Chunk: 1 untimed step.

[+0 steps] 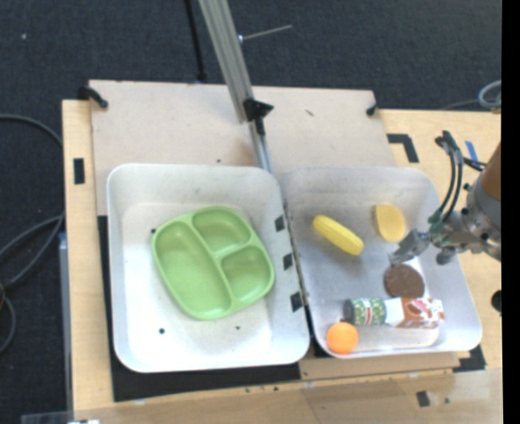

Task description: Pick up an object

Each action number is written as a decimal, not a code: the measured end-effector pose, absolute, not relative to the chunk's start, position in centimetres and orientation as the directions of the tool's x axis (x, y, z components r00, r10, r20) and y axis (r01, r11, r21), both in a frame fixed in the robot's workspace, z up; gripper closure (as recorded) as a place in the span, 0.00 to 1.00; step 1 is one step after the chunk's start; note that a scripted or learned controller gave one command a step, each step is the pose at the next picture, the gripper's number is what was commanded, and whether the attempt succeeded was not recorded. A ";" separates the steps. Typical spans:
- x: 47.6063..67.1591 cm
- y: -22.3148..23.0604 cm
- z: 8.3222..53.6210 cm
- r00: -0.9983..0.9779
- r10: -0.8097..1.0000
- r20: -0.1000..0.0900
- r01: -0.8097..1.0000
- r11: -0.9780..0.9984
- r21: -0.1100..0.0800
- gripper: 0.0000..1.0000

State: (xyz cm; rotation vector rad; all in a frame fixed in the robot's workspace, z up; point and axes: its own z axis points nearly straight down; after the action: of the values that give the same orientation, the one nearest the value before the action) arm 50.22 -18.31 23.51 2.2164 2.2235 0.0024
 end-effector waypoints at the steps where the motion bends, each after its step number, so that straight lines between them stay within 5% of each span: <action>1: 50.2 -18.3 23.5 -0.002 1.000 0.000 1.000 0.002 0.003 0.00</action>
State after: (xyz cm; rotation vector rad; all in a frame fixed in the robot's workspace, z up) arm 50.22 -18.33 23.51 2.2180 2.2220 0.0027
